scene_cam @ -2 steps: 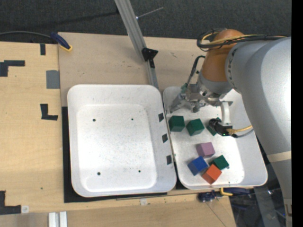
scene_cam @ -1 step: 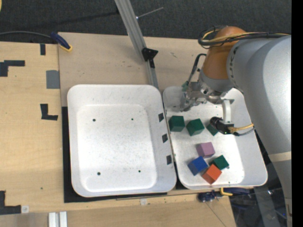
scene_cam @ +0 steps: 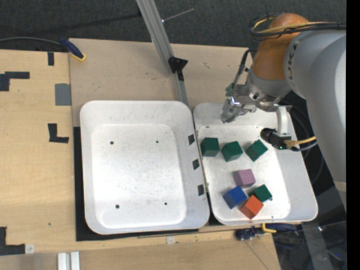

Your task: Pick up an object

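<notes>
My gripper (scene_cam: 232, 112) hangs over the far edge of the right bin (scene_cam: 298, 176), at about twelve o'clock from the blocks; whether it is apart or together I cannot tell, and nothing shows in it. The blocks all lie in that bin. Three green ones sit in a row below my gripper: the left green block (scene_cam: 210, 147), the middle green block (scene_cam: 232, 151) and the right green block (scene_cam: 256, 149). Toward six o'clock lies a purple block (scene_cam: 244, 178), and beyond it a tight cluster: a blue block (scene_cam: 234, 197), a small green block (scene_cam: 262, 193) and an orange block (scene_cam: 252, 206). The left bin (scene_cam: 93, 122) lies beside it on the counter (scene_cam: 34, 167). I can read no writing or labels anywhere.
</notes>
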Robot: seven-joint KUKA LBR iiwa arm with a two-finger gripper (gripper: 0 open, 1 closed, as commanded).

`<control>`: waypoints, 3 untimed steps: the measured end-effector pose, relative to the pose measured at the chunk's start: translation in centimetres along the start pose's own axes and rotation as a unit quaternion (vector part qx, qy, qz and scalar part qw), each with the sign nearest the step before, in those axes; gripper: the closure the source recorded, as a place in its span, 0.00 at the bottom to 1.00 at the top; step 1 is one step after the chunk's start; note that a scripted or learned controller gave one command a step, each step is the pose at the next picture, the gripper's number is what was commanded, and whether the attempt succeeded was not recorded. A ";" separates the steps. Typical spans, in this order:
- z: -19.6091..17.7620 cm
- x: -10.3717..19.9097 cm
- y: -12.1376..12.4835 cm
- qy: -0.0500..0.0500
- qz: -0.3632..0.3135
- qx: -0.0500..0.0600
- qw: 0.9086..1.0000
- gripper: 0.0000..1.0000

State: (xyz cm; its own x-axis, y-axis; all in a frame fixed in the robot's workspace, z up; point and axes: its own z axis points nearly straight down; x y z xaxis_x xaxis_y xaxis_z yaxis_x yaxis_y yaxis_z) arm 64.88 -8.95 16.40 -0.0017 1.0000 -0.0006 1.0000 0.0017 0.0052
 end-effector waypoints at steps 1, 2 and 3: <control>-4.7 -0.6 -0.5 0.000 0.001 0.001 1.000 1.00; -6.5 -0.5 -0.4 0.000 0.000 0.002 1.000 1.00; -7.1 5.8 -0.3 0.002 -0.003 0.003 1.000 1.00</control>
State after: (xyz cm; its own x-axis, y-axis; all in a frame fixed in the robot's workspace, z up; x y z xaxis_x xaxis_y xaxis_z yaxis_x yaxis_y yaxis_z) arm 64.53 -3.16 23.54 -0.0074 1.0000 0.0025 1.0000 0.0074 -0.0003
